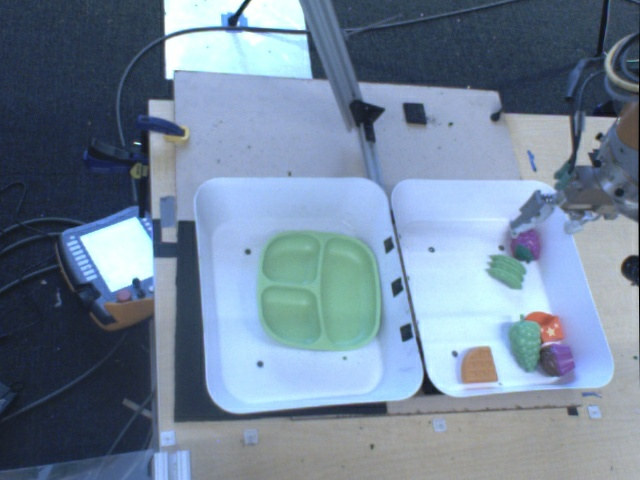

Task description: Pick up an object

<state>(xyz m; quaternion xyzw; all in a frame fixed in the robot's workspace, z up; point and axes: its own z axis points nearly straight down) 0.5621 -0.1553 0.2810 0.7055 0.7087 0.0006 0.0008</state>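
Overhead, the camera view shows two shallow white bins side by side. The left bin [225, 368] holds a green divided plate [321, 290] at its centre. The right bin [590, 298] holds the loose items: a purple object [526, 245] at upper right, a green pod-like piece [507, 270] just below it with its long axis running from upper left to lower right, an orange wedge [479, 365] at the lower edge, and a cluster of a green bumpy piece [524, 344], a red-orange piece [545, 325] and a second purple piece [557, 359] in the lower right corner. The gripper [533, 211] enters from the right edge and sits directly above the upper purple object, seemingly touching it; whether it is spread or clamped cannot be told. That object is judged the nearest target, lying just below the tool.
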